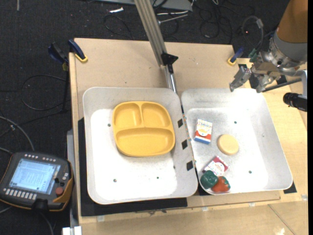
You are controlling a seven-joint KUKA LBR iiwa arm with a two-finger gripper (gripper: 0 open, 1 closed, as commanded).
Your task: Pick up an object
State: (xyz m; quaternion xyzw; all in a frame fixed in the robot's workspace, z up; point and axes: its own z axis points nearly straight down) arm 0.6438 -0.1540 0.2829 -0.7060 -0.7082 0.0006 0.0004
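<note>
Bench (122,58): tan board top carrying 2 shallow white bins side by side. Left bin (98,180) holds 1 yellow divided tray (144,129) with 3 compartments, lying flat toward the bin's far side. Right bin (264,126) holds 3 small items, all in its left half. Arm (296,18) enters at far right, orange band above a grey wrist. Gripper (250,82) hangs over the far edge of the right bin, fingers spread with a gap between them, nothing in that gap. Small items: a white-and-orange carton (203,131) toward the left wall; a pale round disc (228,144) just right of it, apart; a red-and-green packaged item (215,175) in the near left corner. Gripper well apart from all 3. Teach pendant (34,180) lies on the floor, near left.
</note>
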